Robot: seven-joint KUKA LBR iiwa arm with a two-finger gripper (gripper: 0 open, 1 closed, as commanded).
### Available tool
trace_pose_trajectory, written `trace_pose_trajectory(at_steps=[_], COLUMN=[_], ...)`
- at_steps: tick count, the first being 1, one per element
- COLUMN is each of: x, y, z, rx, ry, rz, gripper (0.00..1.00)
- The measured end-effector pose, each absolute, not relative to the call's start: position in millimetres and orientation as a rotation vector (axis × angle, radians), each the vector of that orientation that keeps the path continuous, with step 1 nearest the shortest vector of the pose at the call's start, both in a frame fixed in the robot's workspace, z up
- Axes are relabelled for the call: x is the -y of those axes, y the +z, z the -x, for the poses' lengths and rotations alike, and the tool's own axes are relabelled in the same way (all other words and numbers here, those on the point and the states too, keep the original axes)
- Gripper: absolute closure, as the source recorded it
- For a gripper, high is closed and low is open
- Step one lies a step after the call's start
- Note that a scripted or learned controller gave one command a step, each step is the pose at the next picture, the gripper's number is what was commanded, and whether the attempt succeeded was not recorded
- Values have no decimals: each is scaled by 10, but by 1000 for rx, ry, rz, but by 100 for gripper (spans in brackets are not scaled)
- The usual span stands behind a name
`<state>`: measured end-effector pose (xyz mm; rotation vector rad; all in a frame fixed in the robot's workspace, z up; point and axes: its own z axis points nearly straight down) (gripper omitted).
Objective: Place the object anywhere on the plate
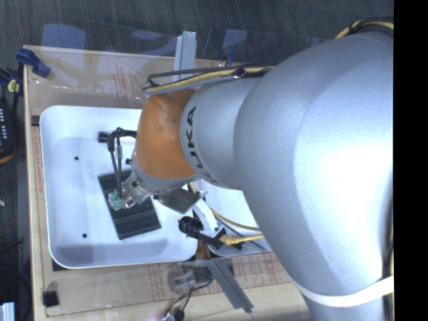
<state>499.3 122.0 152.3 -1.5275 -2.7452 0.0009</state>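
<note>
My gripper [130, 211] reaches down into the left white bin [67, 199], near its middle. From above it appears as a dark rectangular block lying at a slant, with a small green part on its left side. The orange wrist band [164, 142] sits right above it, and the big grey arm [301, 159] covers the right half of the view. Whatever lies under the gripper body is hidden by it.
A thin black cable [115, 146] loops from the wrist over the bin floor. Yellow and black cables with a black connector [190, 226] hang by the bin's right rim. A wooden bench edge [100, 79] and a metal post [187, 49] stand behind the bin.
</note>
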Motion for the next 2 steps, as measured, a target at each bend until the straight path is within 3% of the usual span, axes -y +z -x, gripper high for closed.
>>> trace_pose_trajectory(at_steps=[1,2], x=[-1747,-1431], y=[905,2149], z=[-4787,-4764], rx=[2627,2775], ry=[6,0], rz=[1716,1471], gripper=[100,100])
